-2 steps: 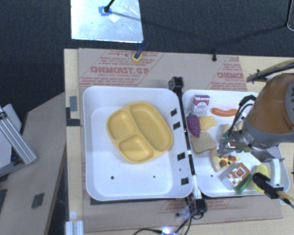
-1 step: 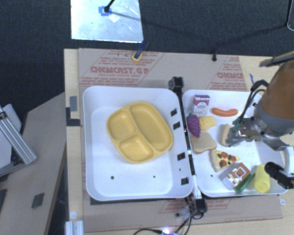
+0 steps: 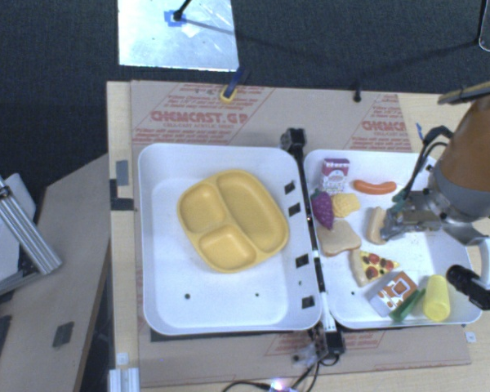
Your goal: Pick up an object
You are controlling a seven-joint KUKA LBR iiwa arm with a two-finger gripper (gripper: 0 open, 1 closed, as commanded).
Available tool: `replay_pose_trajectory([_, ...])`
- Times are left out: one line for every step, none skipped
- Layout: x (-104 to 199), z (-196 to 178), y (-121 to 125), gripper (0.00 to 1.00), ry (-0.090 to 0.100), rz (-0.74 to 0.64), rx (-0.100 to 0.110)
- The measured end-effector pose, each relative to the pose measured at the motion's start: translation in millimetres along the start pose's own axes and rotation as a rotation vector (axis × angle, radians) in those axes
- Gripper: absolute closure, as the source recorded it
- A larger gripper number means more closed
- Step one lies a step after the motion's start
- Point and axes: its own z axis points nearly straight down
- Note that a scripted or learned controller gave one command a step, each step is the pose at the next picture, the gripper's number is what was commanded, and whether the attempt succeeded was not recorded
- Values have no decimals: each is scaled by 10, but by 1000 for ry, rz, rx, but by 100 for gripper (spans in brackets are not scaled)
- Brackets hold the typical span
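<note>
The nearest thing to the gripper [image 3: 389, 221] is a pale bread roll [image 3: 376, 224] in the right bin [image 3: 453, 317], lying just at the fingertips on their left side — whether it sits between the fingers or merely beside them cannot be told, nor how far apart the fingers stand, since the metal parts blur together there. Above the roll lies a toy hot dog sausage [image 3: 375, 187]; to its left a slice of toast [image 3: 339, 238], a yellow chip-like piece [image 3: 345, 203], a purple bunch of grapes [image 3: 322, 209] and a small white-and-maroon carton [image 3: 336, 172] crowd against the divider between the bins. Below the roll sit a pizza slice [image 3: 376, 264], a small printed box [image 3: 392, 290], a green pod [image 3: 408, 303] and a yellow corn cob [image 3: 437, 297], close to the bin's front edge. The grey arm with its orange band [image 3: 478, 149] covers the bin's right side. The left bin [image 3: 159, 300] holds a yellow compartment plate [image 3: 233, 219] near its middle, with bare white floor all around it — the roomiest stretch on the bench.
</note>
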Motion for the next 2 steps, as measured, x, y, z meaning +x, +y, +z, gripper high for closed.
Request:
replay_pose_trajectory([333, 87, 487, 100, 2, -5, 0])
replay_pose_trajectory([602, 47, 827, 100, 2, -4, 1])
